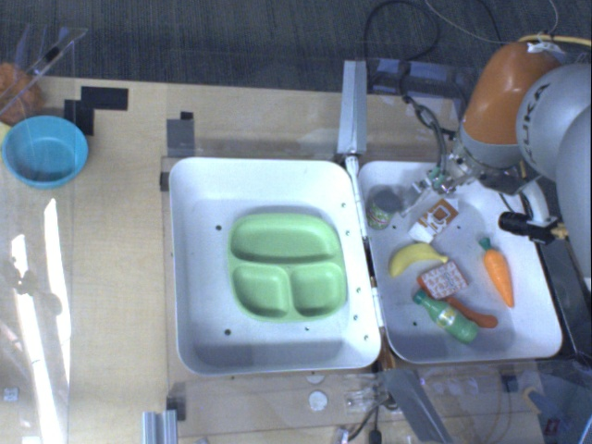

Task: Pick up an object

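Observation:
The right bin (546,340) holds several small items. A yellow banana (412,258) lies near its middle, with a red snack packet (442,279) just right of it. A green bottle (448,317) and a red pepper (474,315) lie toward the front. An orange carrot (499,277) lies at the right. A small can (379,214) stands at the back left, beside a brown and white box (438,215). My gripper (437,181) hangs over the bin's back edge, just above and behind the box, with nothing seen in it.
The left bin (199,340) holds a green divided tray (287,264). A blue bowl (45,150) sits on the bench at the far left. A metal post (351,109) stands between the bins at the back. Cables (407,26) trail behind the arm.

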`<state>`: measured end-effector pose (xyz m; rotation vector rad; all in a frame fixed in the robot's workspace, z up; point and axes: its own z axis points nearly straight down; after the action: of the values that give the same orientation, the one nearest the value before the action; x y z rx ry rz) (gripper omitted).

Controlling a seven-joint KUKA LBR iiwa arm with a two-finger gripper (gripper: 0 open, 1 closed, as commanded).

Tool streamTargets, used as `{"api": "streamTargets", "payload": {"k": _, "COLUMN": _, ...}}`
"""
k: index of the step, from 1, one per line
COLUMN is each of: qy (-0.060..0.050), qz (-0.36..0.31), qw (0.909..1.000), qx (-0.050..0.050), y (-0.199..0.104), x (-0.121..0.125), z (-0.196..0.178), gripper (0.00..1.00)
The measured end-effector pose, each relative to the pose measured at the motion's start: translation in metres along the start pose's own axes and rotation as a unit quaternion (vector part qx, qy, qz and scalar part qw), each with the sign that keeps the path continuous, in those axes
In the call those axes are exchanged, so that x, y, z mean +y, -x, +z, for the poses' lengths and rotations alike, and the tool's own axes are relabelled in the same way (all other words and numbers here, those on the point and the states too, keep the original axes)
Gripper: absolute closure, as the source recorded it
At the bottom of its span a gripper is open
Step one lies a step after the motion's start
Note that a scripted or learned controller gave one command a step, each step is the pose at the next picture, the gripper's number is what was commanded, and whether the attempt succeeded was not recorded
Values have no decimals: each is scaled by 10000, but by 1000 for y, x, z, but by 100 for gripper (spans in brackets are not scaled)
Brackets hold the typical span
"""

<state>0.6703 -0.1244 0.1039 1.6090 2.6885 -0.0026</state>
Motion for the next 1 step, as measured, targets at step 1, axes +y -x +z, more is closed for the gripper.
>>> {"api": "streamTargets", "payload": {"k": 1, "qy": 0, "qz": 0, "qw": 10000, "qx": 0, "y": 0, "x": 0, "z": 0, "gripper": 0}}
